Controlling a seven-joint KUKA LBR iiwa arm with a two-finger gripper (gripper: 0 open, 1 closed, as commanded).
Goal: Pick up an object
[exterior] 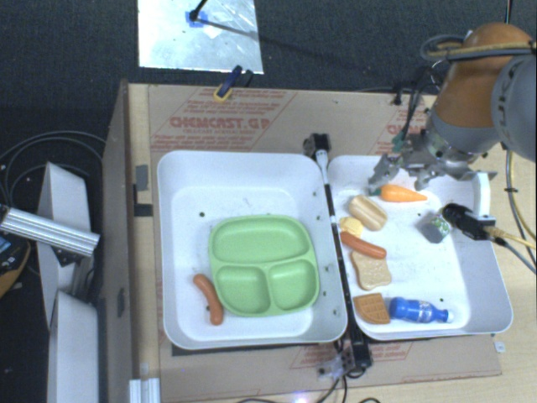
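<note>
Right, from the overhead camera you have the arm (482, 82) reaching in from the right edge, with its gripper (403, 177) hanging over the far part of the right-hand bin (487, 275). You can see its two fingers (383, 172) splayed apart, with nothing clamped between them. The orange carrot (403, 194) lies flat on the bin floor just beside the fingertips, on their near side, with its thin end pointing right; from this slant you cannot tell whether the tips touch it.

Just left of the carrot you will find a tan bread roll (367, 211), and a small yellow piece (351, 225) sits against the roll's near side. Nearer to you lies a red-orange sausage (363, 245), then a slice of bread (372, 270), then a darker toast piece (372, 307) near the front wall. A blue bottle (417, 311) lies on its side just right of that toast. A small grey block (435, 227) rests to the right of the roll, well apart from the carrot.

In the left-hand bin (180, 225) you have a green divided plate (264, 263) in the middle, and a second sausage (210, 299) lies just beside the plate's near-left corner.
</note>
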